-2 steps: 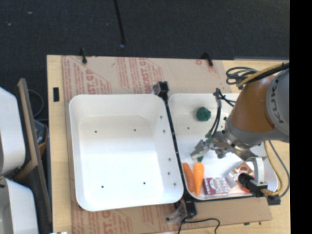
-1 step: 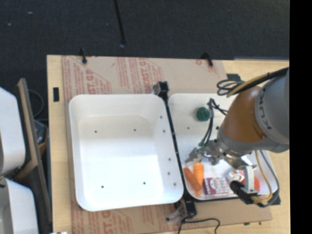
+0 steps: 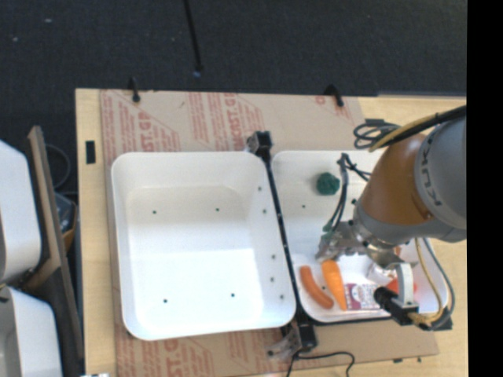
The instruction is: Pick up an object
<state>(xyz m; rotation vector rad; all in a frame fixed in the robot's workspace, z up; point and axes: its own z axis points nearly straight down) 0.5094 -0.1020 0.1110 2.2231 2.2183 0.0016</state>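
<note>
- Two shallow white bins are seen side by side on the tabletop [image 3: 90, 210], which is covered by a sheet of cardboard with red print [image 3: 189, 120].
- The left bin [image 3: 130, 179] takes up the centre and left of the frame; only a few small dark dots are seen on its white floor.
- The right bin [image 3: 302, 171] lies in the lower right of the frame, and much of it is covered by the arm [image 3: 409, 191], which reaches in from the right edge.
- A dark green round object [image 3: 328, 182] is seen near the upper part of the right bin, apart from the other things.
- An orange-red sausage-shaped object [image 3: 316, 286] lies on the bin floor near the lower left corner of the right bin.
- Just beside it, to its right, an orange carrot-shaped object [image 3: 335, 282] is seen, lying roughly parallel to it.
- A flat packet with purple and white print [image 3: 363, 295] lies at the lower edge of the right bin, touching or nearly touching the carrot-shaped object's lower end.
- A red and white object [image 3: 407, 283] is partly seen further right, under the arm's cables.
- The tool [image 3: 339, 243] is placed low in the right bin, just above the upper end of the carrot-shaped object.
- Whether the tool is spread or closed cannot be told, and nothing is seen held in it.
</note>
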